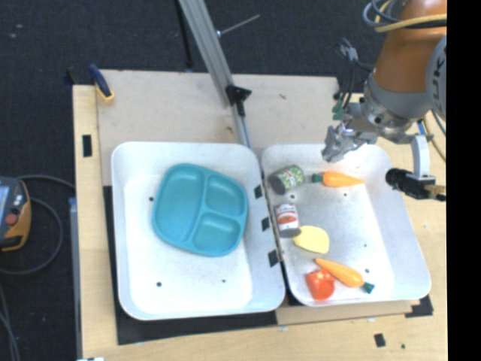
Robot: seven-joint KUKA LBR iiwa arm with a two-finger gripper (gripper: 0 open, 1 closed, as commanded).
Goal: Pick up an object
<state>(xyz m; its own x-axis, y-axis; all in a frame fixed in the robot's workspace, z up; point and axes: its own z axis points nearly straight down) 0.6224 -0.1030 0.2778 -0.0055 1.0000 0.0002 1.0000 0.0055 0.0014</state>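
Your jaws (336,147) hang over the back edge of the right bin (398,224), whether parted or shut you cannot tell, and the small carrot (340,178) lies just below them toward you, long axis running crosswise, leafy end pointing left.

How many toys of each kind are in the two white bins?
Carrots: 2
Cans: 2
Yellow piece: 1
Red piece: 1
Blue divided plate: 1
Total: 7
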